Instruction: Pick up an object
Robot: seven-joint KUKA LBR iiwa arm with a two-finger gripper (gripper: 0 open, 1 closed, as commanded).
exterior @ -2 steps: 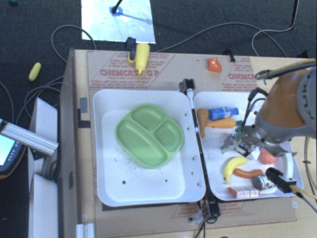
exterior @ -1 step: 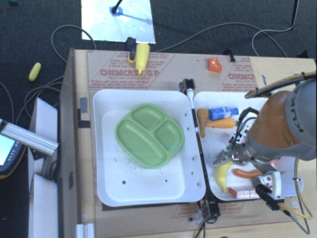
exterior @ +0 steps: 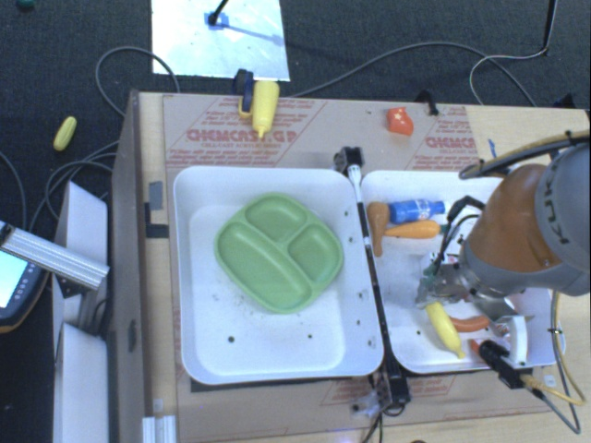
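Left bin (exterior: pixel 199 340): holds a green divided plate (exterior: pixel 280 251), lying flat, roughly centred, three compartments up. Nothing else visible in it apart from a few dark specks on the floor.

On the cardboard bench top (exterior: pixel 314 123) behind the bins: a yellow squeeze bottle (exterior: pixel 264 105) above the left bin's back edge, and a small orange object (exterior: pixel 399 121) further right, above the right bin.

Right bin (exterior: pixel 397 340): near its back-left corner an orange carrot-shaped toy (exterior: pixel 406 231) lies beside a blue bottle (exterior: pixel 415 210), the two touching or nearly so. Toward the front there is a yellow banana-shaped piece (exterior: pixel 444 329), with a red-orange item (exterior: pixel 469 322) just beside it on the right.

Arm (exterior: pixel 531 224) comes in from the right, orange band over the right bin. Gripper (exterior: pixel 441 282) is low in the right bin, directly above the top end of the yellow piece, close to it or touching. Claw state: cannot tell, the wrist body hides it. No object is visibly in its grasp.
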